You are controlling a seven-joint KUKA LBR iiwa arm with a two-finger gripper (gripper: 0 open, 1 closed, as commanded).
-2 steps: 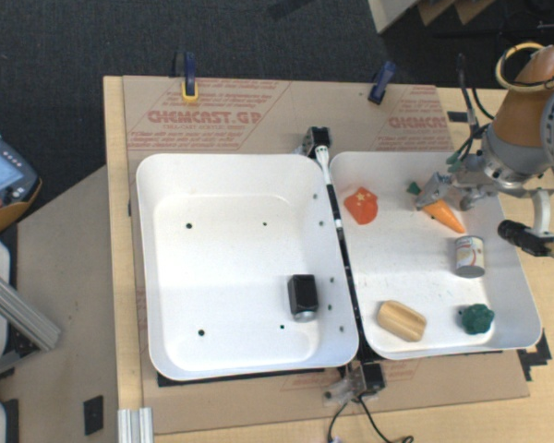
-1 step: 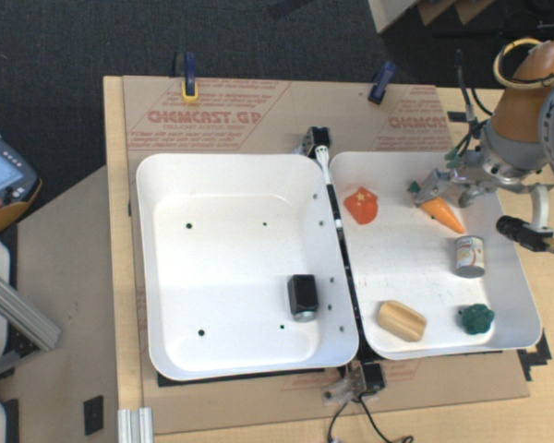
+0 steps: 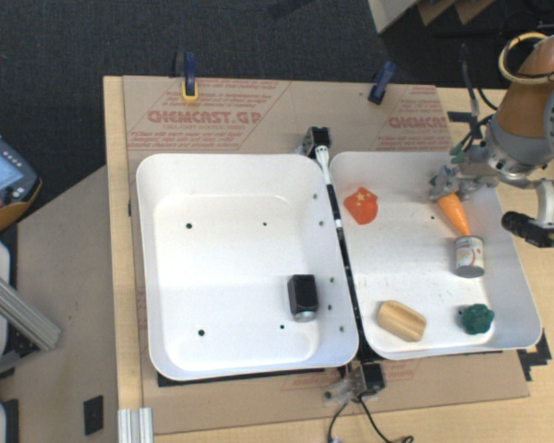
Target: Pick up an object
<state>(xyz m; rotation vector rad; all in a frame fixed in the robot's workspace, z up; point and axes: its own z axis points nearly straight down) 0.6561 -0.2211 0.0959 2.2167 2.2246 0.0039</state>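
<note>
One carrot [image 3: 454, 213] lies in the right bin [image 3: 526, 293], just under the tool [image 3: 451, 185], whose grip cannot be told. Beside it: one strawberry [image 3: 361, 205], can [image 3: 468, 256], bread roll [image 3: 402, 320], broccoli [image 3: 476, 318]. Left bin [image 3: 166, 192]: one black box [image 3: 303, 296]. Bench board [image 3: 286, 109] reads "CHEMCAST GP".

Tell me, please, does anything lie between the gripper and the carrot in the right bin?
Nothing visible does. The gripper sits right at the upper end of the carrot; the can lies beyond the carrot's other end.
</note>
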